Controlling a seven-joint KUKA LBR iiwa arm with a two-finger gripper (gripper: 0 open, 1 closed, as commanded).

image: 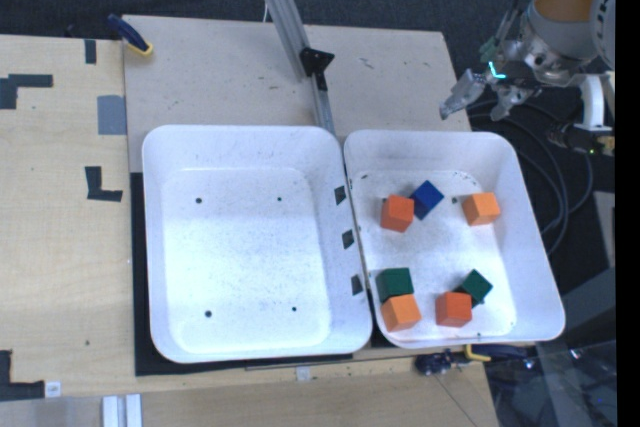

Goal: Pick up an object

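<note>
- The claw (462,102) hung outside the bins, above the tabletop (400,65) just past the far rim of the right bin (535,245); nothing sat between its fingers, and from where I stood I could not tell whether they were spread or closed.
- Seven small blocks lay in the right bin.
- Far row: an orange block (397,213) touching a blue block (427,198) that was turned cornerwise, and another orange block (481,208) well apart, near the right wall.
- Near row: a dark green block (394,282) pressed against an orange block (402,311), both close to the left wall; a red-orange block (453,308) touching a tilted dark green block (475,286).
- The blocks were cubes, so none showed a long axis.
- Open floor ran across the bin's middle, between the two rows.
- The left bin (160,245) stood just beside it, rims touching.
</note>
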